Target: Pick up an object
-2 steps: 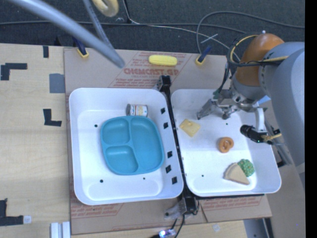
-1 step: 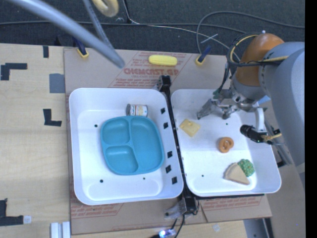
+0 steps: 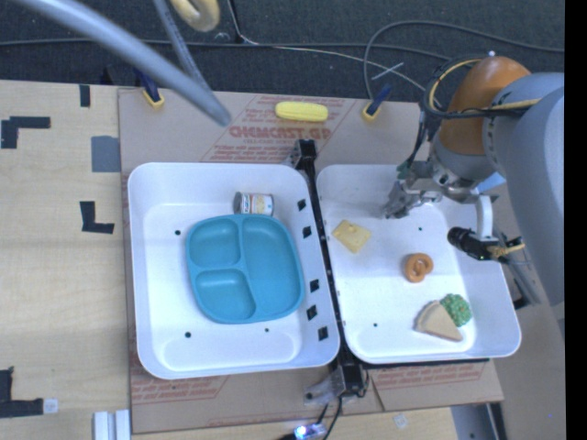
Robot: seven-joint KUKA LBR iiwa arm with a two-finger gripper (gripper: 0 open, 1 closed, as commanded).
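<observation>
Objects for picking lie in two white bins; logging from the left. Bench: pale wood-look top with black tape marks (image 3: 92, 216) and a grey patch at far left. A brown cardboard sheet (image 3: 266, 134) with red print lies under both bins, held by yellow-and-blue clamps (image 3: 151, 94) at its back edge. Dark floor behind, cables trailing across it. A grey pole (image 3: 110, 26) slants across the upper left.

Left bin (image 3: 147, 246): a blue divided plate (image 3: 246, 269), three compartments, sits near the middle. A small tin can (image 3: 253, 203) lies on its side just behind the plate's back edge.

On the cardboard behind the bins, a yellow banana-shaped piece (image 3: 301, 112), apart from everything else. A black divider (image 3: 316, 236) runs between the bins.

Right bin (image 3: 500, 337): a pale yellow cheese-like wedge (image 3: 351, 236) near the left wall. An orange ring, doughnut-like (image 3: 418, 267), toward the middle right. A tan taco-like piece with green filling (image 3: 444, 318) near the front right corner. All three well apart from each other.

My gripper (image 3: 400, 204) is low over the back part of the right bin, above bare white floor, between the wedge and the ring but behind both. Nothing is between my fingers; whether they stand spread or together I cannot tell. My orange band (image 3: 477, 99) and grey arm come in from the right.
</observation>
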